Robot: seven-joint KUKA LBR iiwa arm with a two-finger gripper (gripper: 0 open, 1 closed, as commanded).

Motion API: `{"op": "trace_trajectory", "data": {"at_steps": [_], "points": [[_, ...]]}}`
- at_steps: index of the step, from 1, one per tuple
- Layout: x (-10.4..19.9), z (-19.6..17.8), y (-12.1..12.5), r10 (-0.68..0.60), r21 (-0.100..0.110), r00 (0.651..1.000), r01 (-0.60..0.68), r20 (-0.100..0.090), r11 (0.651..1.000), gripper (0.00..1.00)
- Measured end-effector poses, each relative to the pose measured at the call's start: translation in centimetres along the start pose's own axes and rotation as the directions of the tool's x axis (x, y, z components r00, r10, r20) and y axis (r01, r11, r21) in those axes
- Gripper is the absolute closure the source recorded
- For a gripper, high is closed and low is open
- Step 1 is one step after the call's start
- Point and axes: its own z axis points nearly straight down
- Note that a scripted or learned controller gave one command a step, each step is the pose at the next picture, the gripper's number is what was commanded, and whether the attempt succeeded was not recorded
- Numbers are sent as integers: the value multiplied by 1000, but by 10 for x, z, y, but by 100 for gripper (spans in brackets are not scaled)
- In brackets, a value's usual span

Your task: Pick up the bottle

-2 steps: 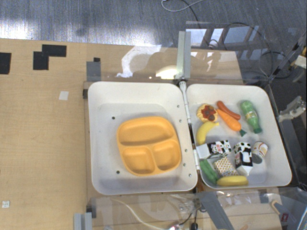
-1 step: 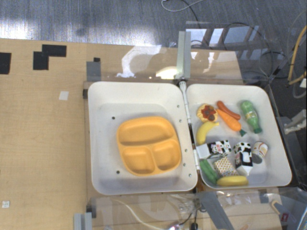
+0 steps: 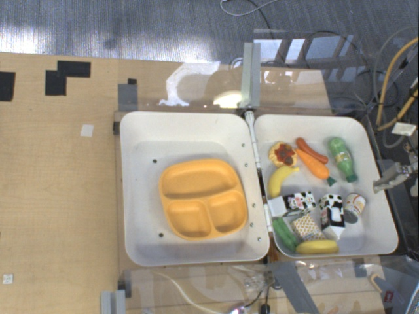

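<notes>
The green bottle (image 3: pixel 342 157) lies on its side in the right bin (image 3: pixel 373 136), near its far right corner, cap end toward the front. It touches nothing but the bin floor; an orange carrot (image 3: pixel 316 167) lies just left of it. A grey part of my gripper (image 3: pixel 391 176) pokes in at the view's right edge, over the right bin's outer rim, to the right of the bottle and slightly nearer the front. Nothing is between it and the bottle.
The right bin also holds a red sausage (image 3: pixel 311 150), a pizza slice (image 3: pixel 283 154), two bananas (image 3: pixel 281 178), cow-patterned cartons (image 3: pixel 332 209), a small can (image 3: pixel 355 205) and a green vegetable (image 3: pixel 283 231). The left bin (image 3: pixel 137 175) holds an orange divided plate (image 3: pixel 203 198).
</notes>
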Motion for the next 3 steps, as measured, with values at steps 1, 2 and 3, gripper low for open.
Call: {"op": "trace_trajectory", "data": {"at_steps": [1, 2, 3], "points": [[1, -40, 5, -384, 0, 923, 384, -1, 923, 0], [-6, -54, 5, -570, -1, 822, 570, 1, 822, 0], [-8, -23, 6, -728, -2, 686, 728, 2, 686, 0]]}}
